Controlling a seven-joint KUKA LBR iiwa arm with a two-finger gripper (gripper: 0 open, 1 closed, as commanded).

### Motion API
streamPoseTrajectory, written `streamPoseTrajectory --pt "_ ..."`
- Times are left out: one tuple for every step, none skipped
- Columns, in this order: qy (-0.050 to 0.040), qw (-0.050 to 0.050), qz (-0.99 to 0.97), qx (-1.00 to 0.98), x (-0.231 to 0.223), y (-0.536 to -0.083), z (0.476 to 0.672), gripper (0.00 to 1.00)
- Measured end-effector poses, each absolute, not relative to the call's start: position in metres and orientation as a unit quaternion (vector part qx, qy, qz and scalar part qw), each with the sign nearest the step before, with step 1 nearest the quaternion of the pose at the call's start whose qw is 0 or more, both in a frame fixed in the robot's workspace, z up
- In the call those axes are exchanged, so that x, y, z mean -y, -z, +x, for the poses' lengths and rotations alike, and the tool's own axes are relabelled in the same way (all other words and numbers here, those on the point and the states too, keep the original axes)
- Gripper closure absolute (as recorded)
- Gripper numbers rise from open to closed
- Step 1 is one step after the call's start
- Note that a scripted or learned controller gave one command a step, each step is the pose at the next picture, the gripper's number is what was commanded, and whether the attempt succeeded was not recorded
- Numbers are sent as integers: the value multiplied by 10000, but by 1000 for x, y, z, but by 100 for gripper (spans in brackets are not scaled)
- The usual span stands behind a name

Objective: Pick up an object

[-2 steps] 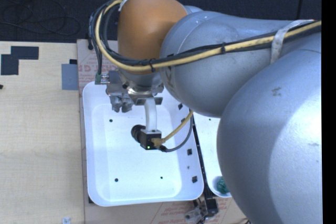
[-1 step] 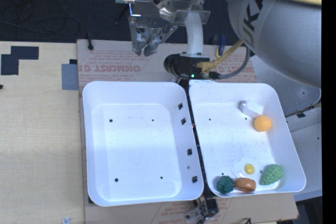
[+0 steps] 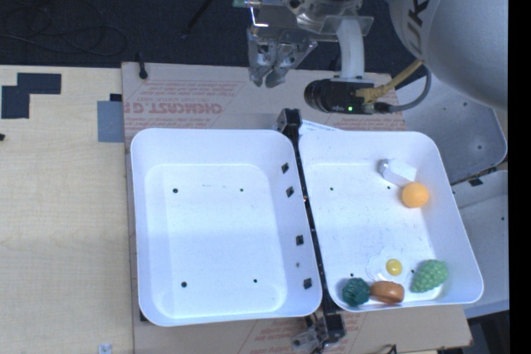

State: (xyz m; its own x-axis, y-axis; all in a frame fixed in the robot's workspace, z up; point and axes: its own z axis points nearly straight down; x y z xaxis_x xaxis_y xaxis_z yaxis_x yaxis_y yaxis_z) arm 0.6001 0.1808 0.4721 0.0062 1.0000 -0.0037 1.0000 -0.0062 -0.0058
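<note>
My gripper point(image 3: 267, 77) hangs high above the bench, behind the far edge of the two bins, near the divider between them; nothing shows between its fingers. The right bin point(image 3: 448, 178) holds an orange ball point(image 3: 414, 195) beside a small white block point(image 3: 397, 172) near its right wall. At its front lie a dark teal lump point(image 3: 357, 292), an orange-brown piece point(image 3: 387, 291), a light green bumpy piece point(image 3: 428, 275) and a white and yellow fried-egg piece point(image 3: 391, 267).
The left bin point(image 3: 141, 203) stands beside the right one, joined by a black divider strip point(image 3: 297, 195). Both rest on a cardboard sheet point(image 3: 191, 99). A pale wooden bench top point(image 3: 58, 211) stretches to the left.
</note>
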Motion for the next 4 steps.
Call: streamPoseTrajectory --pt "-39 21 -7098 7044 -90 -446 550 100" --pt "-46 33 -7055 7087 -140 -371 531 100" --pt "-71 40 -7080 7062 -118 -235 528 100" --pt "-15 0 -7078 7064 -109 -184 600 100"
